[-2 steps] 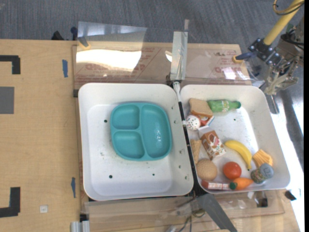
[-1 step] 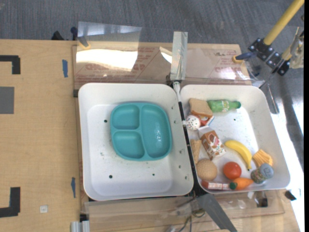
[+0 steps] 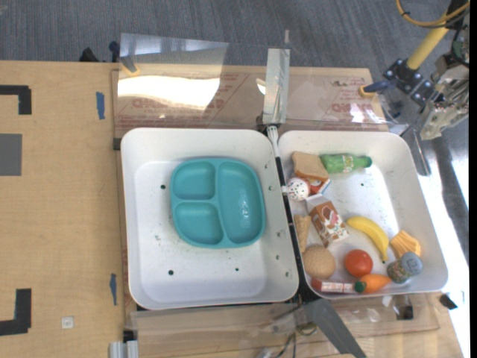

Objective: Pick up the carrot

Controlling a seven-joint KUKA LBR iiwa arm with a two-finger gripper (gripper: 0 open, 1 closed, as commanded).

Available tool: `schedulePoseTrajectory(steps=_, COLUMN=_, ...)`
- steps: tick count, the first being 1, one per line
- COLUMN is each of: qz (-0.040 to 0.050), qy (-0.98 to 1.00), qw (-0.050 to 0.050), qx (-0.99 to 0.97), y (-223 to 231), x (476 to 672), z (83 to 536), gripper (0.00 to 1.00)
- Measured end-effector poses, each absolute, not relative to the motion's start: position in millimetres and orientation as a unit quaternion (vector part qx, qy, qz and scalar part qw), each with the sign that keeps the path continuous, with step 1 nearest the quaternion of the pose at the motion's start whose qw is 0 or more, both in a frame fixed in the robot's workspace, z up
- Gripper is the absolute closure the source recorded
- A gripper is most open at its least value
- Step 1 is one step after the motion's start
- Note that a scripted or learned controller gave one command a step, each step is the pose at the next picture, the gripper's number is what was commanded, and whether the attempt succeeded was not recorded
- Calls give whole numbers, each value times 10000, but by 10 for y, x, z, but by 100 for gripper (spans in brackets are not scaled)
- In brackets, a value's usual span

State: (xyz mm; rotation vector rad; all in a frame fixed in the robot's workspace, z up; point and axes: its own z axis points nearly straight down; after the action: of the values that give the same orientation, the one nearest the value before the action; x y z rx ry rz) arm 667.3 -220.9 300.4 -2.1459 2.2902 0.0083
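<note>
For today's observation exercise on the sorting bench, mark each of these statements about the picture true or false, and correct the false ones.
1. The carrot lies near the front edge of the right bin. True.
2. The teal divided plate sits in the right bin. False: it sits in the left bin.
3. The tomato lies just behind the carrot. True.
4. The end effector is closed around the carrot. False: it is up beyond the right bin's far right corner, well away from the carrot.
5. The banana lies on the teal divided plate. False: it lies in the right bin, between the tomato and the bin's right side.
</note>
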Motion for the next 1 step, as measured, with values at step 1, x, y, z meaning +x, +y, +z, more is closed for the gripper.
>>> schedulePoseTrajectory(steps=1, qz=-18, qy=7311, qw=71, qx=-6822, y=-2201, x=6697, z=3167, gripper=100)
